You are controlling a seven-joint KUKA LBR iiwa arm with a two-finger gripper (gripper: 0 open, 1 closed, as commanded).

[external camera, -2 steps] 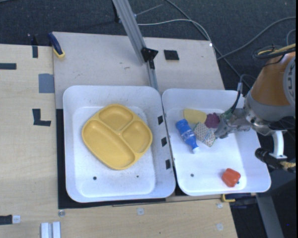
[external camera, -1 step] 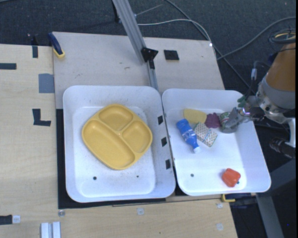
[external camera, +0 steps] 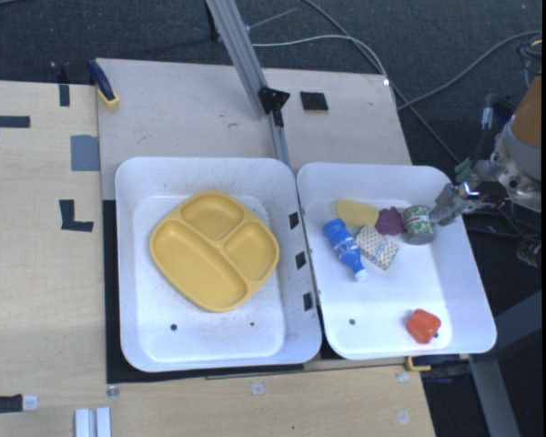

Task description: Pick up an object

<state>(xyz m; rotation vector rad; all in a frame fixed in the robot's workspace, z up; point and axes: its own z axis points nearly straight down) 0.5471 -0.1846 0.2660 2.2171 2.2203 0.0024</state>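
Several objects crowd the space at the gripper (external camera: 448,203), which sits low at the right bin's (external camera: 464,280) far right wall. Whether its jaws are apart or together cannot be told from this slant. Touching or just in front of the jaws is a greenish roll (external camera: 419,225), the likeliest thing to be picked. Just past it lies a purple piece (external camera: 389,219), then a yellow block (external camera: 357,212), a patterned packet (external camera: 379,247) and a blue bottle (external camera: 344,247), all packed close together.

Risks as I judge them: the roll is round and may squirt sideways under a closing pinch, and the purple piece beside it could block one jaw or get dragged along. The bin wall behind leaves little room. Well apart from the jaws, a red piece (external camera: 423,325) sits alone and looks easier. Farthest off, the left bin (external camera: 132,244) holds a yellow tray (external camera: 215,249).
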